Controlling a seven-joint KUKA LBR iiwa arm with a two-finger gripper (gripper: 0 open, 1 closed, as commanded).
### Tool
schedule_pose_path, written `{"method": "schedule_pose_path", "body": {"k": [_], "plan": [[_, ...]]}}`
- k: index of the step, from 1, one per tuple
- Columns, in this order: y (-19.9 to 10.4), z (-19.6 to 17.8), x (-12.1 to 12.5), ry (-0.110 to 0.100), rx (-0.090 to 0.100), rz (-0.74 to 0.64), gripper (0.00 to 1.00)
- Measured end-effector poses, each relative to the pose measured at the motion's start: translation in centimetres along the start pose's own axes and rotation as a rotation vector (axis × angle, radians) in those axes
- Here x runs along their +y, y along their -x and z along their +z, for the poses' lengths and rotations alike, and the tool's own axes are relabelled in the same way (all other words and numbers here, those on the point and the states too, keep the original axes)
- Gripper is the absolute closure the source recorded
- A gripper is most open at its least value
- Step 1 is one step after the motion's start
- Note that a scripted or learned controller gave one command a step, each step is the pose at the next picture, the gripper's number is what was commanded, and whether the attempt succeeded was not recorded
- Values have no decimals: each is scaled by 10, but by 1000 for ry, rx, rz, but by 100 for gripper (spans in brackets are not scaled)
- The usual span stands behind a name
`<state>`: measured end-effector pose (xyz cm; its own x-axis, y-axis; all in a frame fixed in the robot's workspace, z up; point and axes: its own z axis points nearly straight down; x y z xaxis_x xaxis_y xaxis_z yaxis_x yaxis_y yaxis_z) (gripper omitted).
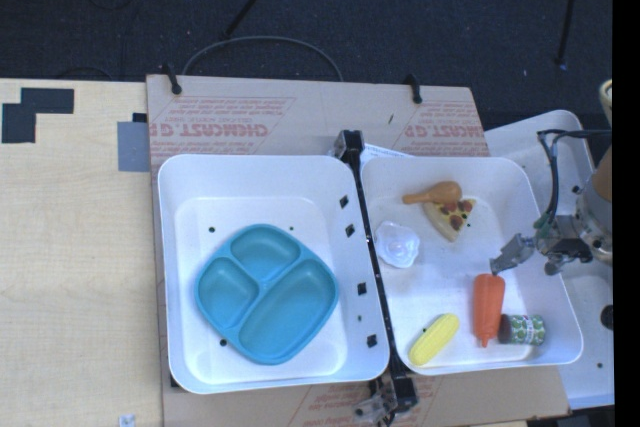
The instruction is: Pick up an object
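Observation:
The right bin [520, 177] holds an orange carrot [488, 306], a yellow corn cob [433, 339], a small green can [523, 329], a pizza slice [456, 216], a brown drumstick [433, 195] and a clear plastic cup [396, 245]. My gripper [533, 259] hangs over the bin's right side, just above and to the right of the carrot's top end. It is open, with nothing between its fingers. One fingertip [505, 257] sits close to the carrot's top.
The left bin [185, 185] holds a blue divided plate [265, 292]. A black clip strip [360, 255] runs between the two bins. Cardboard [300, 120] lies under both bins, and a wooden bench top [70, 265] spreads to the left.

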<state>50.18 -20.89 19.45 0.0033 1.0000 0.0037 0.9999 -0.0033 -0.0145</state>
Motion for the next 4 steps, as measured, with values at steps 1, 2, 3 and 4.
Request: {"method": "schedule_pose_path", "body": {"k": [1,2,3,4], "plan": [[0,-7,3,13,-4,-3,0],[0,46,-8,6,0,-3,0],[4,109,-7,12,-2,-2,0],[4,107,-7,13,-2,1,0]]}}
